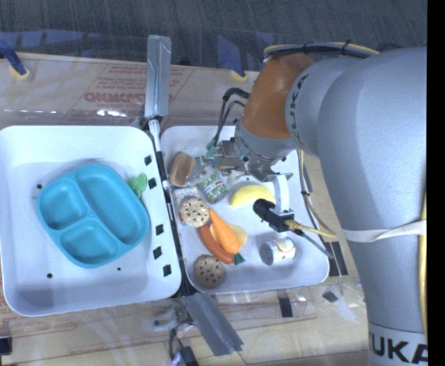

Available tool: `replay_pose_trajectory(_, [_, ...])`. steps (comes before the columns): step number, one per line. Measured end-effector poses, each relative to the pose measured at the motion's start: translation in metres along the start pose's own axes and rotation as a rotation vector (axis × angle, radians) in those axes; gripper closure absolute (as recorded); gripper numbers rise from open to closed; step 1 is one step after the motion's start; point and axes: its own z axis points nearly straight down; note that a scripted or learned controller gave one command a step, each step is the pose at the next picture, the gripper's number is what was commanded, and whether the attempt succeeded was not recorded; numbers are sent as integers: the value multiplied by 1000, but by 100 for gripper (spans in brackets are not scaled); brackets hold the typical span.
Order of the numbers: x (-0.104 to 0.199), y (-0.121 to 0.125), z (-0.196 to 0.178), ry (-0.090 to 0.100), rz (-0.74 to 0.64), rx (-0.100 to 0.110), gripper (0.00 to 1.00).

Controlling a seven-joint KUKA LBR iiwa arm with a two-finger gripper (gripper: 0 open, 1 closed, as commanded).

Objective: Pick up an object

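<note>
Pick not yet achieved: arm lowered over the right bin, all objects resting on the bin floor.

Camera view: the arm [344, 128] reaches in from the right, and its orange wrist band sits above the upper part of the right bin [314, 273]. The pincer [233, 162] is down among the items near the bread piece [181, 168] and the small packet [213, 185]. Its state cannot be told from here, as the wrist hides it. No object is seen between its tips. The yellow banana [246, 196], the cookie [194, 213], the carrot [220, 237], the small cup [278, 250] and the brown ball [207, 271] all lie in the right bin. The left bin [24, 280] holds the blue divided plate [92, 214], with a green item [137, 182] at its edge. Judgement: grasp and lift both remain to be done.
</note>
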Motion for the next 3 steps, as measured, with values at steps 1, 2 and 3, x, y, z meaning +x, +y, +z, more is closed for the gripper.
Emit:
replay_pose_trajectory(1, [0, 4, -17, -3, -3, -12, 100])
replay_pose_trajectory(2, [-6, 15, 1, -27, -248, -61, 100])
replay_pose_trajectory(3, [3, 6, 18, -8, -254, -26, 0])
